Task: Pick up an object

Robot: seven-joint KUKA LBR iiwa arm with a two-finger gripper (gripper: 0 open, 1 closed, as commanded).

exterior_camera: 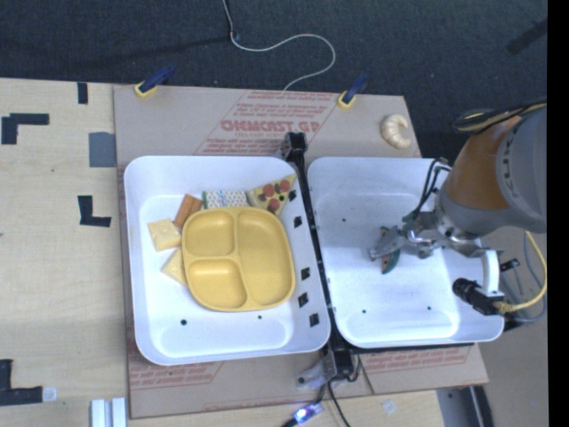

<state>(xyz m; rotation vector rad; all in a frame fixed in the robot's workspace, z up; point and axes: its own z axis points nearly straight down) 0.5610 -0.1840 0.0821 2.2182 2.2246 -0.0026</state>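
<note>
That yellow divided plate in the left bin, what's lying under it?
Flat toy food pieces poke out from under the yellow plate: a cracker at its left, a pizza slice at its top. Whatever lies beneath its middle is covered.

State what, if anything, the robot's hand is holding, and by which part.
It cannot be told: the hand sits low in the right bin, too small and blurred to show any object in it.

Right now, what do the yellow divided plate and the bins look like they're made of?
Yellow divided plate: looks like moulded plastic, matte, with an even colour and soft rounded compartment edges. Left bin and right bin: probably thin white plastic with a slight sheen, given the rounded corners and faint glare; painted metal can't be ruled out.
</note>
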